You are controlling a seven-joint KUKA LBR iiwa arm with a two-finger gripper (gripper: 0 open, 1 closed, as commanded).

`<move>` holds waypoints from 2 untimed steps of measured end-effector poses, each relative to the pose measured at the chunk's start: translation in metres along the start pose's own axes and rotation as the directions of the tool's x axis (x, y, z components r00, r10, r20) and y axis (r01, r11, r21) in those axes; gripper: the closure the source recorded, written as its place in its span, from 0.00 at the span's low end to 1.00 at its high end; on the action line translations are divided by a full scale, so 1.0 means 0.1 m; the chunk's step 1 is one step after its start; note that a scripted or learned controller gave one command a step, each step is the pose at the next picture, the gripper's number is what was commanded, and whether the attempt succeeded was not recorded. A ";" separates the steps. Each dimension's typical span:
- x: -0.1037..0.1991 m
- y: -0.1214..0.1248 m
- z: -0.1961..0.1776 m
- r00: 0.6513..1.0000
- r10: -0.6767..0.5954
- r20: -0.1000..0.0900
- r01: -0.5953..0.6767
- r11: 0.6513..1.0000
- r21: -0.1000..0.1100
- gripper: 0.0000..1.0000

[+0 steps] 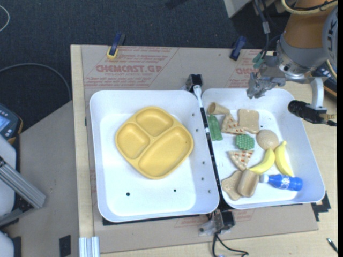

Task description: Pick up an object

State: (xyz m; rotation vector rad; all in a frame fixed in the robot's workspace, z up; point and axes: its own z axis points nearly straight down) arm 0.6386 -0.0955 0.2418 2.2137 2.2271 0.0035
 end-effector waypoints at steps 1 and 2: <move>0.50 0.02 0.24 1.000 0.001 -0.002 -0.001 1.000 0.006 1.00; 0.62 -0.03 0.25 1.000 0.004 0.000 -0.004 1.000 0.005 1.00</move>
